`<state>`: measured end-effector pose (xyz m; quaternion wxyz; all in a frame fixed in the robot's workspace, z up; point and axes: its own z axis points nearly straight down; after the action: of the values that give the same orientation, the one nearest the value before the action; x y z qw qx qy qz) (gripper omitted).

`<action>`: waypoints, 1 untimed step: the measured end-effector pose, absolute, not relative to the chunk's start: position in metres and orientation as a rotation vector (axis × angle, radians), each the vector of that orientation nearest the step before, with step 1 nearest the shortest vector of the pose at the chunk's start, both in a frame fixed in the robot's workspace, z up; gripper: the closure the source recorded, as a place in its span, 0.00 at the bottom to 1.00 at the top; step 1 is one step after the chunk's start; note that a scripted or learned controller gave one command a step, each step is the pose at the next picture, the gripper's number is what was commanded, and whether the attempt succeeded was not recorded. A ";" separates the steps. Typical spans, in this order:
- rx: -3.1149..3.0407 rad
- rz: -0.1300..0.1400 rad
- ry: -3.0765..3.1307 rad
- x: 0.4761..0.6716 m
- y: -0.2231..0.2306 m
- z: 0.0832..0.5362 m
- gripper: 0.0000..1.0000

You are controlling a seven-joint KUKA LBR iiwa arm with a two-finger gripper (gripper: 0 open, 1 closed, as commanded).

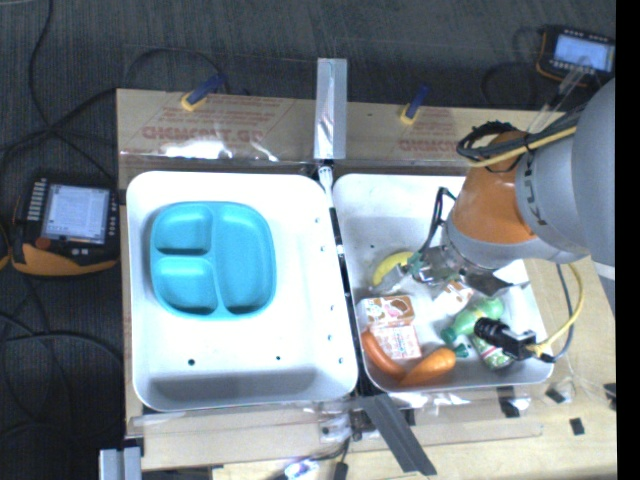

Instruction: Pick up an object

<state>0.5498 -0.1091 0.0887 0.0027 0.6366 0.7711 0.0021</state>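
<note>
While the grey arm with the orange band (490, 218) leans in from the right of the view, its two-finger gripper (432, 266) sits low over the shallow white bin on that side (390, 208), roughly mid-bin. Honestly can't tell if the gripper is open or closed. It's just a dark tangle from this angle, and I see nothing caught in it.

The closest candidate looks like the small curved yellow banana (392, 265). It lies just beside the gripper, on the side toward the other bin, maybe touching it, hard to say. Its long axis runs at a slant, one end toward the divider between the bins and the other pointing at the gripper. My guess is a short sideways shift toward the divider is all it needs before closing.

Nearer the front wall there's a pale flat packet with a red-brown label (393, 328), an orange carrot-shaped piece (428, 366) and something green (462, 325), all bunched together. The wrist comes down steeply from the far right. The second white bin (200, 363) has a turquoise divided plate (212, 258) in it.
</note>
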 end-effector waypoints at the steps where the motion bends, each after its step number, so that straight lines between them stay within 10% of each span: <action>1: 2.091 0.006 2.333 0.606 -0.109 0.089 0.00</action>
<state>0.6057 -0.1085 0.0885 0.0044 0.6674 0.7447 0.0020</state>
